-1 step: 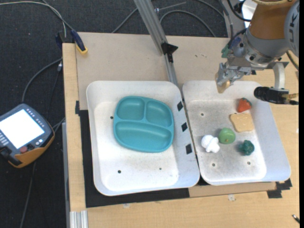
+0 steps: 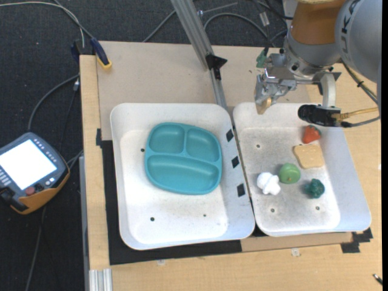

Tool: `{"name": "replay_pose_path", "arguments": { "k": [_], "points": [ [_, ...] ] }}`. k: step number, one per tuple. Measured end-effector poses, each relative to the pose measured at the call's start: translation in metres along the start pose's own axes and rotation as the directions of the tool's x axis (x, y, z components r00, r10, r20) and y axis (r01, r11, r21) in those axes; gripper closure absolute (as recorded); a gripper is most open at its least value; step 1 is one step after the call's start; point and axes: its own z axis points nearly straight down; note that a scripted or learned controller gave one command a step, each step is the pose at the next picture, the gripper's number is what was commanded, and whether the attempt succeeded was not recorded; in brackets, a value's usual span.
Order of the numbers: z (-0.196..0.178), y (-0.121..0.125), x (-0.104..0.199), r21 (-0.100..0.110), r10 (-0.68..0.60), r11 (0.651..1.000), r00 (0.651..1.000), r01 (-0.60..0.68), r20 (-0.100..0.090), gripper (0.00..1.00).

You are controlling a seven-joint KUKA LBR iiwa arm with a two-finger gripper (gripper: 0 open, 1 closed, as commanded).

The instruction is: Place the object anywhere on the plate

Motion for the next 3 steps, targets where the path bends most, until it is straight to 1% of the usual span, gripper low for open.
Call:
{"name": "replay_pose_path", "arguments": {
  "k": [1,2,3],
  "points": [
    [0.003,0.006,0.054,0.001,0.0,1.0,1.0,0.0,-0.001,1.0],
    [0.021,0.004,0.099,0.007,0.001,1.0,1.0,-0.001,-0.001,1.0],
    [0.05,0.019,0.147,0.004,0.001,1.0,1.0,-0.001,-0.001,1.0]
  ]
}}
